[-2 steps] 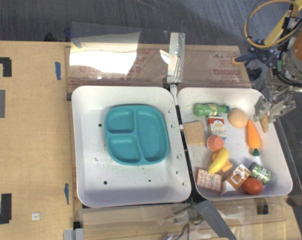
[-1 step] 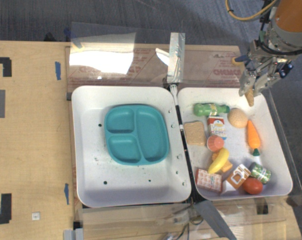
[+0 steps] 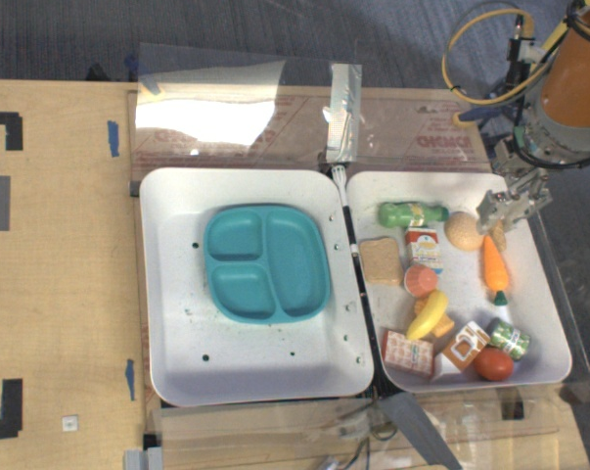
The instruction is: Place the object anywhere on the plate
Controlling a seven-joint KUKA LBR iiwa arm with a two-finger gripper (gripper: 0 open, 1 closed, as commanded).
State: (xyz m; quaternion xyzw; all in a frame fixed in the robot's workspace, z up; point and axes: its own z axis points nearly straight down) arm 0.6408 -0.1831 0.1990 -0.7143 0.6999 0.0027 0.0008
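Nearest the camera, along the right bin's front edge, a red tomato, a small green can and two printed toy cartons are noted; their lettering is too small to be read. The gripper is seen at the bin's far right, just above the toy carrot and beside a tan ball; the state of the jaws cannot be told. The carrot is judged the likely target: light, stiff, smooth plastic, best taken across its thick orange middle. The teal divided plate lies in the left bin.
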